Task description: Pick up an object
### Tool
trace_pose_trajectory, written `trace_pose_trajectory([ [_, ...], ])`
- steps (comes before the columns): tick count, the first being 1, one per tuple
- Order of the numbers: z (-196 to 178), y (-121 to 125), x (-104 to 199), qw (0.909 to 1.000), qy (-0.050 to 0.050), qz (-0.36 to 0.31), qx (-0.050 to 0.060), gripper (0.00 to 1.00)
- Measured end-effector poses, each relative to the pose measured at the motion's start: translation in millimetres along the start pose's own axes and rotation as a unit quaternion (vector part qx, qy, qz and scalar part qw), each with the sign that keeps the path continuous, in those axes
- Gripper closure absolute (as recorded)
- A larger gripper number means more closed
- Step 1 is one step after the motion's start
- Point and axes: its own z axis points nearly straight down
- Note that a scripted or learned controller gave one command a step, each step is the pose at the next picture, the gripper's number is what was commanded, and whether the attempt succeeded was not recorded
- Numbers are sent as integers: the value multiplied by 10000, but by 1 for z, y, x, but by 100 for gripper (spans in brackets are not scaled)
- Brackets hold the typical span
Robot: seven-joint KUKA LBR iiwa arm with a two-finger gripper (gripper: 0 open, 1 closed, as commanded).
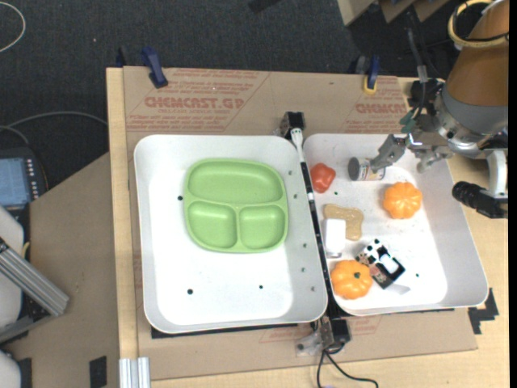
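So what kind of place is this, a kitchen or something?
More likely a robot test bench: two white bins clamped on a cardboard-covered board, toy pumpkins, and a robot arm reaching in.

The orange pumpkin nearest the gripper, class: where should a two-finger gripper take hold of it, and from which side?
Probably straight down from above, closing across the round middle of the orange pumpkin. It sits apart from its neighbours on the right bin, so both flanks look free.

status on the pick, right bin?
Claw low at right white bin's far end, nothing visibly held. Nearest: red rounded toy, orange pumpkin-shaped toy. Green three-compartment plastic tray sits in left white bin.
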Motion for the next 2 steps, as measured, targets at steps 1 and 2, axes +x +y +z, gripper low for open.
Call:
trace_pose_trajectory([
  [1, -11, 1, 0, 10000, -5, -2, -17, 100],
  [2, -91, -17, 112, 10000, 15, -57, -41, 100],
])
